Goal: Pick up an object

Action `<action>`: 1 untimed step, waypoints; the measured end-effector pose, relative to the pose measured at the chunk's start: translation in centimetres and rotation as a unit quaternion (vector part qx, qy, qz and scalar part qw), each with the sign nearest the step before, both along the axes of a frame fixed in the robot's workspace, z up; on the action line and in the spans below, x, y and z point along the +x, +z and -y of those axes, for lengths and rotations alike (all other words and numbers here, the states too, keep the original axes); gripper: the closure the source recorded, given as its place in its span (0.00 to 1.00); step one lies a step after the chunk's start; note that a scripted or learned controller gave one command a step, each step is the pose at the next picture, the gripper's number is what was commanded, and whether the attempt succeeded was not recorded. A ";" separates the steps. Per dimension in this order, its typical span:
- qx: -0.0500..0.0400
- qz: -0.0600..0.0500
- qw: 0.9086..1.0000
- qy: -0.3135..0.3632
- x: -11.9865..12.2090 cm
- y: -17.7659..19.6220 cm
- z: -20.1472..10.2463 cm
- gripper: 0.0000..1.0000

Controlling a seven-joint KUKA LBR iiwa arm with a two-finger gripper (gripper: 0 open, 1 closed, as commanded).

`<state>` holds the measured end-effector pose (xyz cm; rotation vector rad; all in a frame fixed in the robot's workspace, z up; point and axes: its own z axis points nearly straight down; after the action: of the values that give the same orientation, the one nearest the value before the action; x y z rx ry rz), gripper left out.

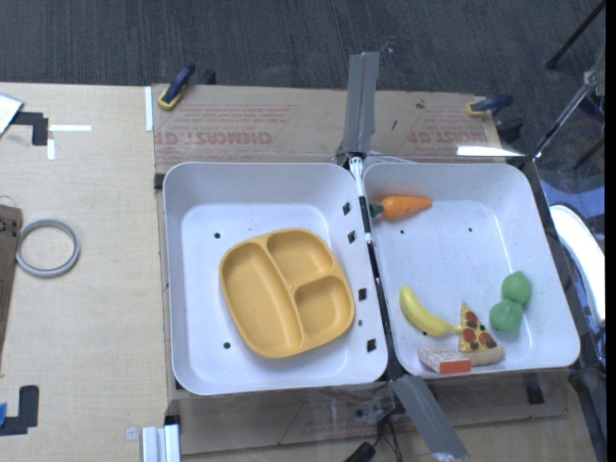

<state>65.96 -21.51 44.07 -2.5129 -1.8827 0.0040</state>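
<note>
Carrot (402,206), banana (426,314) in right bin (539,210) on cardboard-covered bench (87,162).

Left bin (183,258): plate (286,292) in middle. Right bin (539,258): carrot (402,206) at back; banana (425,314), pizza (474,333) in front; pear (510,302) right.

We see a roll of tape (45,247) lying on the wooden surface (87,354), with blue clamps (177,85) gripping the cardboard sheet (260,128) behind the bins.
</note>
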 end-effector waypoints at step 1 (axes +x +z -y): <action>0.000 0.000 0.999 -0.039 0.0 0.0 -0.1 1.00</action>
<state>65.94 -21.43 44.05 -2.5847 -1.7826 0.0044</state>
